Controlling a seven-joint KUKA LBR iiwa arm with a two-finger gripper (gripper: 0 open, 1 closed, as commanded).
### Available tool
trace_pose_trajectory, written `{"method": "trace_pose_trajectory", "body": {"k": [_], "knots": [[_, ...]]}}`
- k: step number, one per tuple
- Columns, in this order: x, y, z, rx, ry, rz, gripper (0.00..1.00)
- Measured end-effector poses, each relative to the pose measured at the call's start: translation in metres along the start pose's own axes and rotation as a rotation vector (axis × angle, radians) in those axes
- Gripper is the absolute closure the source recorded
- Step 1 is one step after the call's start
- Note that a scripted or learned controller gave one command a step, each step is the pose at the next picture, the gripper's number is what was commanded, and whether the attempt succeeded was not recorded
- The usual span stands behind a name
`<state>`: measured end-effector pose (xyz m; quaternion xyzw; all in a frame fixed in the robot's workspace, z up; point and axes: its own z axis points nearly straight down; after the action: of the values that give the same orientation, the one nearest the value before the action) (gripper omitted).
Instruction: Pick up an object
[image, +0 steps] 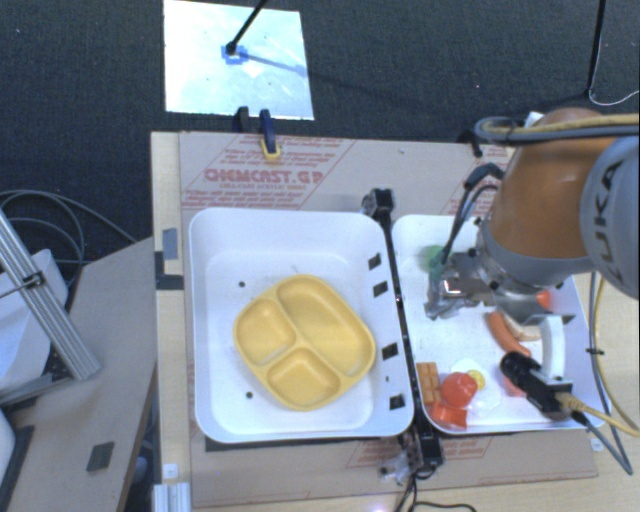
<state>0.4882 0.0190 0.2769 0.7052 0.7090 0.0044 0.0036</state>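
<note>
Hiding much of right bin (410, 300): arm (560, 190); green item (436, 258) half-covered.

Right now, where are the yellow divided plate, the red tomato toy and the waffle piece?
yellow divided plate (304, 340): camera view, on the ridge where its three compartments meet.
red tomato toy (459, 388): camera view, on its rounded red top.
waffle piece (428, 385): camera view, on its gridded orange face.

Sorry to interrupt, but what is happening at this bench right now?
A grey and orange robot arm is reaching over the right bin, where small toy foods lie: a red tomato-like piece, an orange sausage-like piece and something green. Its gripper hangs low above that bin, with nothing visibly held. The left bin holds a yellow divided plate.
</note>
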Motion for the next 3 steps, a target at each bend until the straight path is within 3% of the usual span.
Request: {"method": "trace_pose_trajectory", "body": {"k": [1,2,3], "knots": [[-0.03,-0.001,0.008,0.009,-0.002,0.007,1.0],[-0.054,0.0,-0.051,0.003,-0.002,0.006,1.0],[-0.053,-0.001,-0.048,0.009,-0.001,0.002,0.0]]}}
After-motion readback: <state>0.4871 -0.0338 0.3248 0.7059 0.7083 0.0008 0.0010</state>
